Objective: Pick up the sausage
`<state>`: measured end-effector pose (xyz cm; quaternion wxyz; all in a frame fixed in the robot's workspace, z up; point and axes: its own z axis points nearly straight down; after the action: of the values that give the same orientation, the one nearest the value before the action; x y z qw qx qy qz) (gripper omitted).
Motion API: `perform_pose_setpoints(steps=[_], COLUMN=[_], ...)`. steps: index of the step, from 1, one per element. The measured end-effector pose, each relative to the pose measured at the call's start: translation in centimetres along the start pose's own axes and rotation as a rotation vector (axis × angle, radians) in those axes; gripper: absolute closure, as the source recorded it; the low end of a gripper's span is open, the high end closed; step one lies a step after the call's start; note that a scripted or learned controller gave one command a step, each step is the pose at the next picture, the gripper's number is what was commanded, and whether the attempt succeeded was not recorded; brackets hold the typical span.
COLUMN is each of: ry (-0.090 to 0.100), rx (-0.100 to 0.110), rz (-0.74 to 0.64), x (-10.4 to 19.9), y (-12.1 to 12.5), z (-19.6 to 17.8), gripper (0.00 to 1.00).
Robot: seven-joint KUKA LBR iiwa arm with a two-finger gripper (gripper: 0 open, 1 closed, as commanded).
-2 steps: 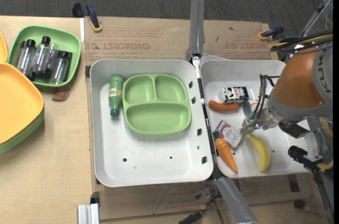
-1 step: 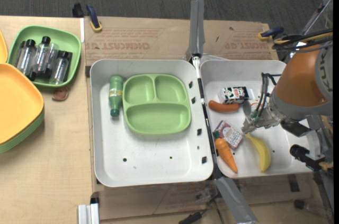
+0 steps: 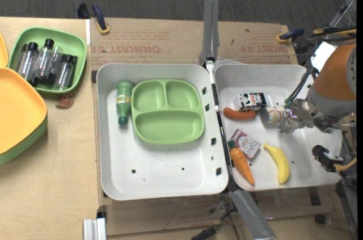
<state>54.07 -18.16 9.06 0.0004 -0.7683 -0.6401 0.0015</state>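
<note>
The sausage [image 3: 240,114], reddish-brown, lies on its side in the right bin [image 3: 300,77], near that bin's left wall and just below a small black-and-white carton [image 3: 251,100]. My gripper [image 3: 271,117] is low in the same bin, just right of the sausage's right end and pointing toward it. Nothing is seen held in it. The grey arm with its orange band [image 3: 337,77] reaches in from the right.
In the right bin also lie a carrot [image 3: 242,165], a banana [image 3: 278,163] and a pink snack packet [image 3: 247,145]. The left bin [image 3: 164,176] holds a green divided plate [image 3: 168,111] and a green bottle [image 3: 123,101]. Yellow plates [image 3: 20,114] and a green tray of bottles [image 3: 48,60] sit far left.
</note>
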Motion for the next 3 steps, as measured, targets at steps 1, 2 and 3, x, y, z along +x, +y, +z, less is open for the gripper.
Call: perform_pose_setpoints(steps=[1, 2, 3], ry=[0.002, 0.0, 0.001], rx=[0.0, -0.001, 0.001], rz=[-0.335, -0.065, 0.293], x=[4.6, 0.0, -1.7], y=[-1.0, -1.4, -2.8], z=[0.0, -0.1, 0.0], gripper=[1.0, 1.0, 1.0])
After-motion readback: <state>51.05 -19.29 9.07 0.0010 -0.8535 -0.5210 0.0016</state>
